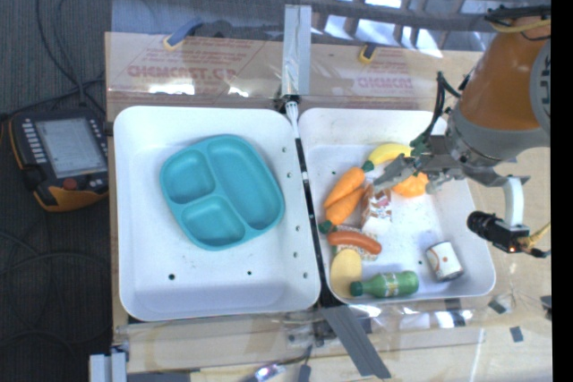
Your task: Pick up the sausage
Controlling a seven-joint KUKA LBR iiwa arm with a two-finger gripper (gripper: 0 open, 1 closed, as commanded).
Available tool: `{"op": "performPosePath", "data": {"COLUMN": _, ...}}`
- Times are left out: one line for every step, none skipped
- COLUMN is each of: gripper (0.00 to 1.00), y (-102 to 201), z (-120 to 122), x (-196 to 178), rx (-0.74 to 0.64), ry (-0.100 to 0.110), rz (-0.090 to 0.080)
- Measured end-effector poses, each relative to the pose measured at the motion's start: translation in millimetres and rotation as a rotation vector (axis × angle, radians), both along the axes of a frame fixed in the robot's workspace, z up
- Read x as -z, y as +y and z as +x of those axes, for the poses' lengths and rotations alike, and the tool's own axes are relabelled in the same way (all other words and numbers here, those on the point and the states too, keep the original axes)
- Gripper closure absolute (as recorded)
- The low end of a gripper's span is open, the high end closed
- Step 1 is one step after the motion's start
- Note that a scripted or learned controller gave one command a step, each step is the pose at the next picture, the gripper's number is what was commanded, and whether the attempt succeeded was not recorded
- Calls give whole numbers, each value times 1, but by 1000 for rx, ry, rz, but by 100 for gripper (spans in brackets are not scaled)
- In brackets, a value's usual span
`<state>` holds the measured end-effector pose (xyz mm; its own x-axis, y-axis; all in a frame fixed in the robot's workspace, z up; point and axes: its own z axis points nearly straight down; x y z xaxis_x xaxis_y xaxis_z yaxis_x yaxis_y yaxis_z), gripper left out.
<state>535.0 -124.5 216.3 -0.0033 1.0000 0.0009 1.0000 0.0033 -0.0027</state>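
The sausage (pixel 354 240) is a short reddish-orange link lying flat in the right bin (pixel 474 282), near its left wall. It rests between two orange carrots (pixel 345 192) above it and a yellow pear-like fruit (pixel 346 265) below. My gripper (pixel 400 173) hangs over the middle of the same bin, up and to the right of the sausage and apart from it. It sits above a small orange fruit (pixel 413 186) and a white carton (pixel 380 207). Nothing is visibly held.
The right bin also has a yellow fruit (pixel 387 154) at the back, a green bottle (pixel 385 284) along the front wall and a small can (pixel 443 259) at the front right. A teal divided plate (pixel 222 190) lies in the left bin (pixel 143 282).
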Motion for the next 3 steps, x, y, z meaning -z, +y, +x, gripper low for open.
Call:
{"op": "performPosePath", "data": {"gripper": 0, "y": 71, "z": 43, "x": 34, "rx": 333, "ry": 2, "rz": -2}}
{"op": "performPosePath", "data": {"gripper": 0, "y": 145, "z": 70, "x": 34, "rx": 544, "ry": 2, "rz": -5}}
{"op": "performPosePath", "data": {"gripper": 100, "y": 144, "z": 69, "x": 26, "rx": 544, "ry": 5, "rz": -10}}
